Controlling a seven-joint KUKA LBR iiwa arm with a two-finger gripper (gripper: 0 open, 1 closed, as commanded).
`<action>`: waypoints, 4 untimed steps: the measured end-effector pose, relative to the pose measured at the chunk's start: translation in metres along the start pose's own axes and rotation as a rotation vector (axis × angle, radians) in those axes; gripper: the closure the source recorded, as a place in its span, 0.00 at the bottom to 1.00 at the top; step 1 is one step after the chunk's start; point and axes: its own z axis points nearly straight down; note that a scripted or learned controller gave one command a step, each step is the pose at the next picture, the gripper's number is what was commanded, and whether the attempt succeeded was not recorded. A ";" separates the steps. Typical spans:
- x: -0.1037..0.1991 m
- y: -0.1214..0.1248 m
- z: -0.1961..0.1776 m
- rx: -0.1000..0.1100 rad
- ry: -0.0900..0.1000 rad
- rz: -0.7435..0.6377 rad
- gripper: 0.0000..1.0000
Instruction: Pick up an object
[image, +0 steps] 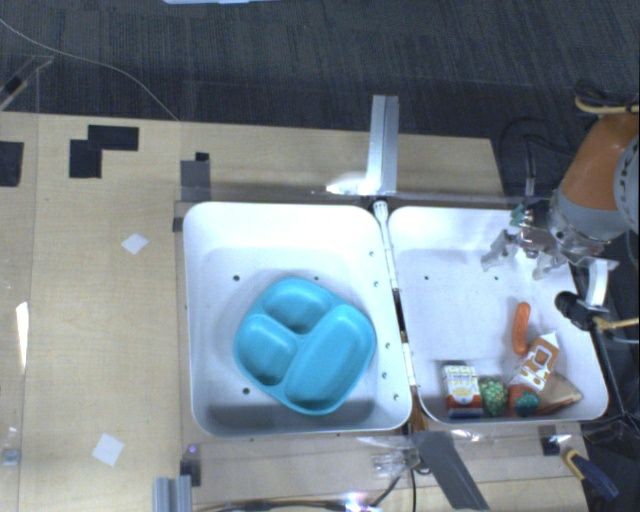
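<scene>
My gripper (520, 260) hangs over the upper right part of the right bin (440, 290), fingers spread open and nothing between them. Below it an orange carrot-like piece (521, 328) lies near the bin's right side. Along the front wall sit a white and orange carton (540, 364), a small yellow and red box (461, 385), a green item (491, 393) and an orange and green item (525, 402). A brown piece (562, 394) lies in the front right corner.
The left bin (215, 270) holds a blue divided plate (305, 345). A metal post (384, 145) stands behind the divider between the bins. The arm's orange band (595, 160) and cables sit at the right edge.
</scene>
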 end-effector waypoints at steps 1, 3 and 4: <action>0.012 -0.020 -0.067 -0.003 0.000 -0.045 0.00; 0.009 -0.081 0.023 0.001 0.000 0.047 0.00; 0.010 -0.079 0.012 -0.003 0.001 0.046 1.00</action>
